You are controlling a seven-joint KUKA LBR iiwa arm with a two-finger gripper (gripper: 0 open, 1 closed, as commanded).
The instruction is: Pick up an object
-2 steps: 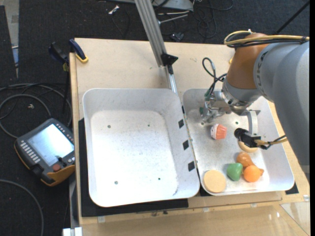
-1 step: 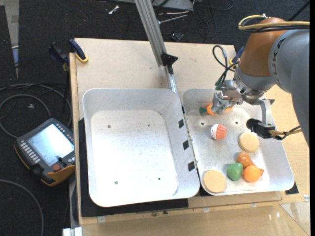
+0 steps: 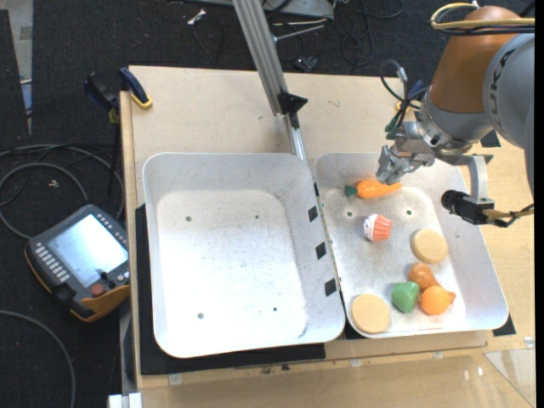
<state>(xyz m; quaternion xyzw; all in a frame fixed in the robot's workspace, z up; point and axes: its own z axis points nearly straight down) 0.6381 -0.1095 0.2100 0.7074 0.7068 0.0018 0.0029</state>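
The toy carrot is the likeliest target, since it lies nearest the tool: it rests in the far part of the right bin, orange with a green tip, its long axis running roughly left to right with the green end pointing left toward the divider between the bins. The left bin sits beside it. The grey arm reaches in from the right, and its gripper hangs just above and slightly right of the carrot's orange end, so the carrot lies directly below and a little left of it. Whether the gripper is released or clenched I cannot tell from this slant, and nothing shows the carrot being grasped. As a judgement, the coming move turns on closing across the carrot's short width rather than along its length. Other pieces lie nearer in the same bin: a red-and-white cupcake toy, a tan round biscuit, another tan disc, a green pepper and an orange fruit.
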